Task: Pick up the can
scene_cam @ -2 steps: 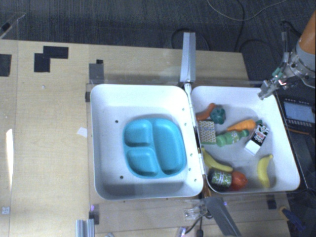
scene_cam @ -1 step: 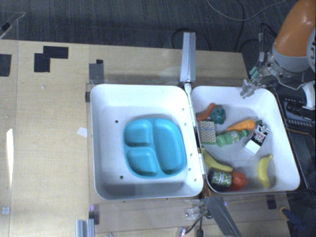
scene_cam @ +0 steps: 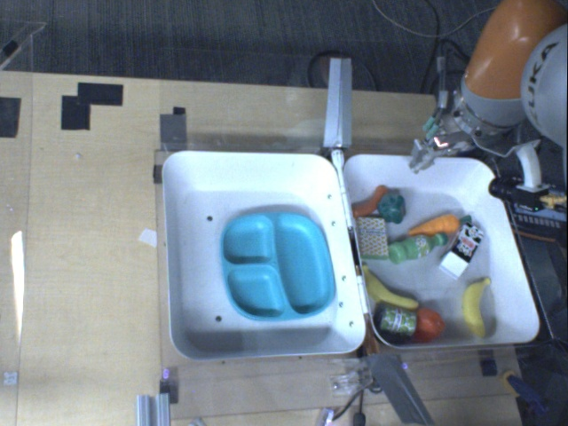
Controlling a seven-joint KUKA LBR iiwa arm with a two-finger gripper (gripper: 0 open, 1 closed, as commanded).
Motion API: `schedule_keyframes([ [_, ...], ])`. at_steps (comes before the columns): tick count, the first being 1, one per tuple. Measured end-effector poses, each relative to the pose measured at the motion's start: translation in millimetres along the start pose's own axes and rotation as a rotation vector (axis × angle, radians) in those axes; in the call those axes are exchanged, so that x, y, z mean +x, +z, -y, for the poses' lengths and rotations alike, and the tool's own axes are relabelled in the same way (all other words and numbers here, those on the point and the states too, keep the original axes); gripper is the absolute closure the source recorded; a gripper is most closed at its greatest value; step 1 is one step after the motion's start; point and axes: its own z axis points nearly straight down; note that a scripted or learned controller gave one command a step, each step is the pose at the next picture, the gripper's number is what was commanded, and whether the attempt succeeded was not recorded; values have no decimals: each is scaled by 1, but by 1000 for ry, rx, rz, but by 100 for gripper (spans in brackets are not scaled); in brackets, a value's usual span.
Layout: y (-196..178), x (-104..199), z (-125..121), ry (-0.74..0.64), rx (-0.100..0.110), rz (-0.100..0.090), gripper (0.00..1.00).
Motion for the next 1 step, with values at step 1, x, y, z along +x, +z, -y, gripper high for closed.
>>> schedule_keyframes([
  [1,-46,81,-25,-26,-1,-2,100],
])
